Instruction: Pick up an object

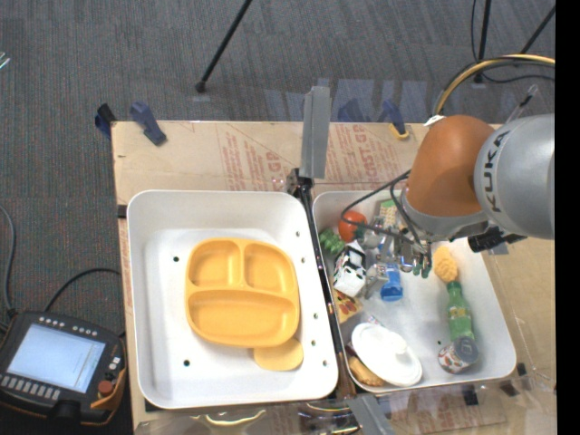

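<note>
At the far left, on the floor, lies a teach pendant [56, 362] with a light screen. Next comes the left bin [149, 243]. In it lies a yellow divided plate [243, 293] with three sections, and a small yellow disc [279, 355] looks out from under its lower right corner, touching it.

A grey upright post [316, 139] stands at the back between the two bins.

The right bin [501, 333] holds many small things close together. Near its left wall there is a green item [331, 241], a red round item [352, 221] behind it, and a black and white item [350, 273] in front of them. Lower, a white saucer [387, 353] lies near the front wall. A blue block [391, 285] lies in the middle of the bin. To the right, a yellow bumpy item [444, 265] lies just behind a green bottle [459, 310], and a small can [456, 355] lies at the bottle's lower end.

The gripper [388, 254] hangs low over the middle of the right bin, just above the blue block and beside the black and white item. How far the pincer is open I cannot tell, and nothing is clearly seen in its hold. The arm [507, 175] comes in from the right, with its orange band [446, 166] over the bin's back part.
</note>
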{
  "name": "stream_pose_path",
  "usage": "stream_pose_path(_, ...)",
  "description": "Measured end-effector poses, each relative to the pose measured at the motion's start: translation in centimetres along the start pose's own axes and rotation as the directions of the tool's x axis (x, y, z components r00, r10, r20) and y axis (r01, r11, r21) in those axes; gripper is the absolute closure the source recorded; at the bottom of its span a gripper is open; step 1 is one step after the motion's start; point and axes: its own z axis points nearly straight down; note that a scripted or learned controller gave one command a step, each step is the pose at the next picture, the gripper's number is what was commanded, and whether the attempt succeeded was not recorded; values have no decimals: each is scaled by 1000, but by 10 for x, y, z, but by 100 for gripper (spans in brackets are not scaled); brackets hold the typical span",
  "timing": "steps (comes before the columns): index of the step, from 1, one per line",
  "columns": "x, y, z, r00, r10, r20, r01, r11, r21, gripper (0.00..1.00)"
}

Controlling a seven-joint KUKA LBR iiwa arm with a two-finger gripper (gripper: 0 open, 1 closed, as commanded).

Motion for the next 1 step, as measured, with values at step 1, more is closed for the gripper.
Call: stream_pose_path(1,39,-52,1,993,-115,1,115,993,-1,0)
